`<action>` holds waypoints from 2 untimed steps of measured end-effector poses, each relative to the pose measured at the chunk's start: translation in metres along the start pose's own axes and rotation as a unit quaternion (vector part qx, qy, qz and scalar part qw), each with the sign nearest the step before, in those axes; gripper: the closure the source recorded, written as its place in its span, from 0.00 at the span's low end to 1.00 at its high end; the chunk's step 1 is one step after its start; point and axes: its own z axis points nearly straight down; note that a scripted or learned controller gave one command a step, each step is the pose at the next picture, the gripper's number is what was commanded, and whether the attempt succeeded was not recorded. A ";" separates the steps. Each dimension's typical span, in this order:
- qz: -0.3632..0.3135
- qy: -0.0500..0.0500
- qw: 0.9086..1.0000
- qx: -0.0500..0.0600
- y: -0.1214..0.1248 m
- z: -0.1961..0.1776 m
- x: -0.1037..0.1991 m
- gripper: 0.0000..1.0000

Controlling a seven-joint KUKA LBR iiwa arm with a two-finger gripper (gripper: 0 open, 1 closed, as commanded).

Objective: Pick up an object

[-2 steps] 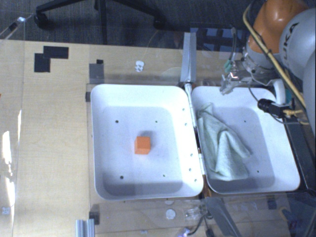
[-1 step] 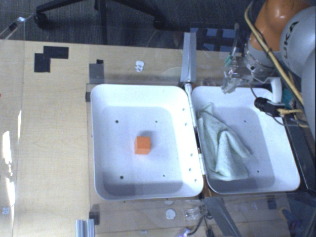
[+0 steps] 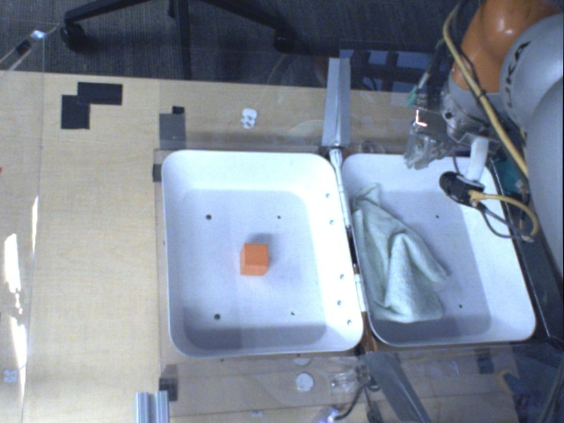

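A small orange cube (image 3: 255, 259) lies near the middle of the left white bin (image 3: 189, 320). A crumpled pale towel (image 3: 398, 263) lies in the left half of the right white bin (image 3: 502, 324). My gripper (image 3: 423, 155) hangs at the far edge of the right bin, above its back rim, well apart from the towel and far from the cube. Nothing shows between its fingers.
A metal divider post (image 3: 335, 104) rises between the bins at the back. Cables (image 3: 493, 205) loop from the wrist over the right bin's right side. Black marks (image 3: 88, 102) sit on the wooden bench at far left. An office chair base (image 3: 176, 7) stands behind the bench.
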 end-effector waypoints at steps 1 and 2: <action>0.106 0.000 0.994 0.001 -0.001 0.026 -0.055 1.00; 0.097 0.000 0.995 0.000 0.007 0.005 -0.025 1.00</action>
